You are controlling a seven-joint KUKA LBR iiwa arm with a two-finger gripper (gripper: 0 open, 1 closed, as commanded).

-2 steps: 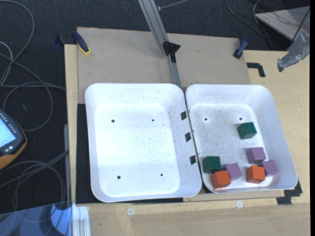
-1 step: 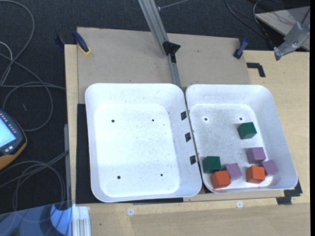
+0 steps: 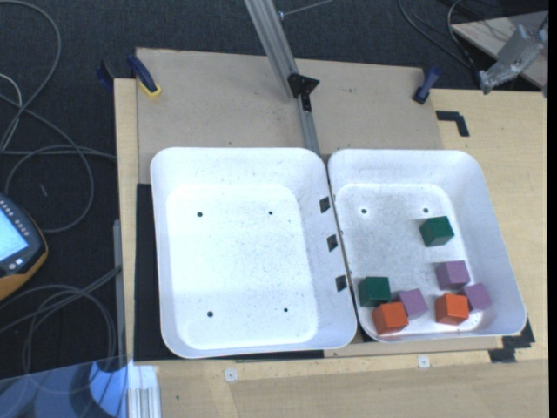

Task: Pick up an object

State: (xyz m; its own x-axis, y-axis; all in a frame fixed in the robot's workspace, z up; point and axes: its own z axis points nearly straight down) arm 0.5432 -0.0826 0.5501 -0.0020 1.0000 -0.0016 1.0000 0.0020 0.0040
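Two shallow white bins sit side by side on a bench (image 3: 261,85) of pale board. The left bin (image 3: 174,190) occupies the centre-left of the frame; its floor carries fine dark speckling and four small dark dots. The right bin (image 3: 487,198) occupies the centre-right and holds seven small blocks.

Contents of the right bin: one green block (image 3: 436,231) stands alone toward the upper right of the bin floor, well apart from the rest. A second green block (image 3: 375,290) lies near the bin's left wall, lower down. Just below and to its right is an orange block (image 3: 391,317), and beside that a purple block (image 3: 412,302). Further right, a second purple block (image 3: 452,274) sits just above a second orange block (image 3: 452,308); a third purple block (image 3: 477,297) lies just beside that orange one, near the lower right corner. The six lower blocks form a loose cluster along the bottom edge of the bin.

The gripper (image 3: 513,59) appears at the upper right corner of the frame, above the bench edge and well apart from both bins. Nothing is seen in it; whether it is released or clenched cannot be told at this size.

A metal bar (image 3: 274,42) runs from the top centre of the frame down to the gap between the bins. Blue clamps (image 3: 144,75) grip the board at the upper left and upper right. Dark cables (image 3: 35,146) lie on the floor at the left.
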